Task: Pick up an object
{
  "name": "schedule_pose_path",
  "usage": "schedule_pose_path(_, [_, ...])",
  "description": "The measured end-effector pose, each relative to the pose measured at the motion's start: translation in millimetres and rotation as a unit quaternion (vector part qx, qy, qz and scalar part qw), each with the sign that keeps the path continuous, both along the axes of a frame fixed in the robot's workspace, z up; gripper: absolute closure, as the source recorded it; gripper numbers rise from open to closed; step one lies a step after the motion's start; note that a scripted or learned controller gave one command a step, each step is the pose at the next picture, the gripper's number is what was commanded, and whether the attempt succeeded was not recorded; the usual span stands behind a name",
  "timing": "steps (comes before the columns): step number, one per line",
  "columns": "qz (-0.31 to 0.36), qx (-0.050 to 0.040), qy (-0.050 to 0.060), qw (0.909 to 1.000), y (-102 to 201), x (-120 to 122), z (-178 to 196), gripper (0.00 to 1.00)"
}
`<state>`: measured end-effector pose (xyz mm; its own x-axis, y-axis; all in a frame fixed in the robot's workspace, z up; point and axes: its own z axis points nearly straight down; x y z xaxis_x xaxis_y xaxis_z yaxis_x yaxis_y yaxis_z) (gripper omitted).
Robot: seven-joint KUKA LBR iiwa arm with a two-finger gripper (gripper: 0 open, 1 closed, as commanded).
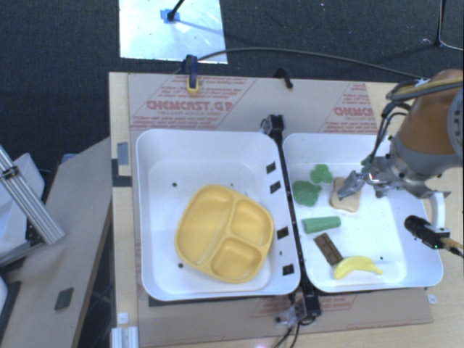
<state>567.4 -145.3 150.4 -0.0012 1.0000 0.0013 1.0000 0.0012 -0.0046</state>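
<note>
With the gripper (353,185) low at the centre right of the frame, touching the tan biscuit (346,201) in the right bin (417,267), its jaws too blurred to tell, it should centre over the biscuit before closing.

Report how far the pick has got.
Done: the gripper has reached into the right bin and sits low at the tan piece. In hand: nothing visibly held; whether it grips is unclear. Left: grasp and lift. The banana, brown bar and green pieces lie untouched.
</note>
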Motion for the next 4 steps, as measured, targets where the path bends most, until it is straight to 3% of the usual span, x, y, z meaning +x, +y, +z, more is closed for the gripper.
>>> schedule_pose_path(1, [0.0, -0.0004, -0.002, 1.0, -1, 11, -52, 0.0])
schedule_pose_path(2, [0.0, -0.0005, -0.002, 1.0, -1, 11, -66, 0.0])
schedule_pose_path(3, [0.0, -0.0011, -0.004, 1.0, -1, 13, -54, 1.0])
schedule_pose_path(4, [0.002, -0.0013, -0.006, 1.0, 6, 12, 7, 1.0])
